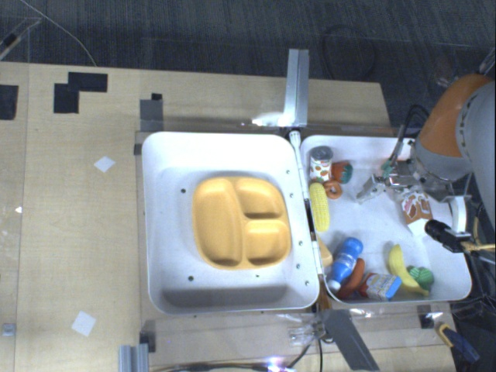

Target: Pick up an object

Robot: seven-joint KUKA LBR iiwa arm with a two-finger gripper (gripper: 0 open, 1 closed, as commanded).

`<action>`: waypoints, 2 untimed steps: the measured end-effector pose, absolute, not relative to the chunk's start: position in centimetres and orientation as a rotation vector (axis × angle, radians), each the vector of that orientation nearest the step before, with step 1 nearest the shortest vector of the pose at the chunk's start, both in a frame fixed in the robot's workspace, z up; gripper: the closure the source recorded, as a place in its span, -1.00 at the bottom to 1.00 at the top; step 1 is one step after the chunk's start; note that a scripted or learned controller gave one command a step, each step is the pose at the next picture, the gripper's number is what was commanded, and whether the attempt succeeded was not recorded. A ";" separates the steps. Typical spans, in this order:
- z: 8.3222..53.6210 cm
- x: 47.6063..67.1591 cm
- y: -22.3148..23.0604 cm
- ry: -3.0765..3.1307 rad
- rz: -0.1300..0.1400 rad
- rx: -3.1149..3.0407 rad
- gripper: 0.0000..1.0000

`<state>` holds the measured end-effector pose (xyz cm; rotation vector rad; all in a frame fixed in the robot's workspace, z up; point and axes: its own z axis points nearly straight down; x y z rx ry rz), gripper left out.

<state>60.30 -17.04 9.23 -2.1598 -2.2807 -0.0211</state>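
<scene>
The right bin [465, 289] is free in its middle, but corn [318, 205] and a can [321, 161] stand along its left wall and a bottle [345, 258] and banana [400, 266] crowd its front.

We see two shallow white plastic bins side by side on the wooden bench [70, 208]. In the left bin [163, 285] lies a yellow compartmented tray [240, 222], near its middle. In the right bin [457, 285], a yellow corn cob [318, 204] lies along the left wall, with a small round can [321, 161] behind it. Towards the front we find a blue bottle [346, 257], and to its right a yellow banana [400, 265]. The two-finger metal gripper [373, 189] sits over the right bin's rear half, right of the can.
</scene>
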 end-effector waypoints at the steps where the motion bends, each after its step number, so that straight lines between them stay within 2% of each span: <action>1: 9.3 67.1 -14.9 -2.482 -0.005 -1.939 -1.00; 2: 14.2 63.6 -13.4 -2.764 -0.006 -1.515 -1.00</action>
